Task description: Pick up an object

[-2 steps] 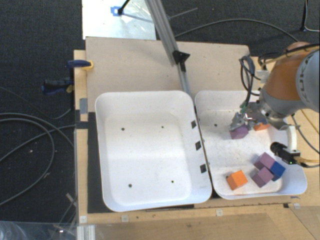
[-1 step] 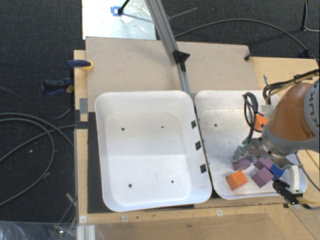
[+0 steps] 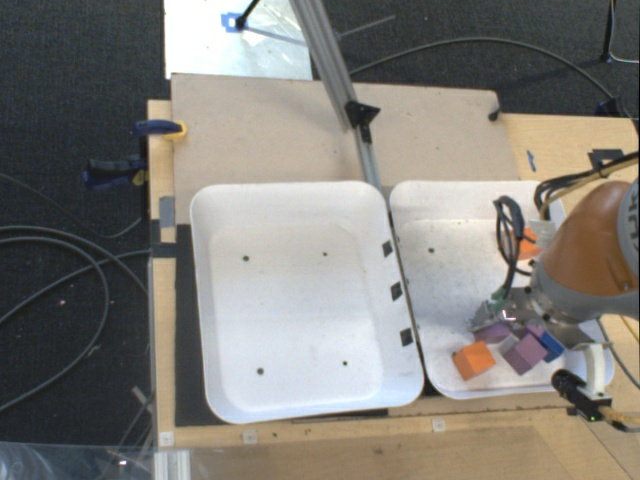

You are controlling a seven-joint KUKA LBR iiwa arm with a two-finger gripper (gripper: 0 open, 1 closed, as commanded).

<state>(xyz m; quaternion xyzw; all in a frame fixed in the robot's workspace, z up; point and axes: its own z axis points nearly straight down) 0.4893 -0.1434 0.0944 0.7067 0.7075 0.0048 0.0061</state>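
The right bin holds several small blocks near its front edge: an orange block, a purple block, a smaller purple one and a blue block. My gripper hangs low over this cluster, just above the small purple block, with the arm's orange band behind it. The wrist hides the fingertips. Nothing shows between the fingers.
The left bin sits beside the right one, divided by a shared rim with black clips. A grey metal pole slants across the back. Cables trail over the right bin's rear. A small orange piece lies by the cables.
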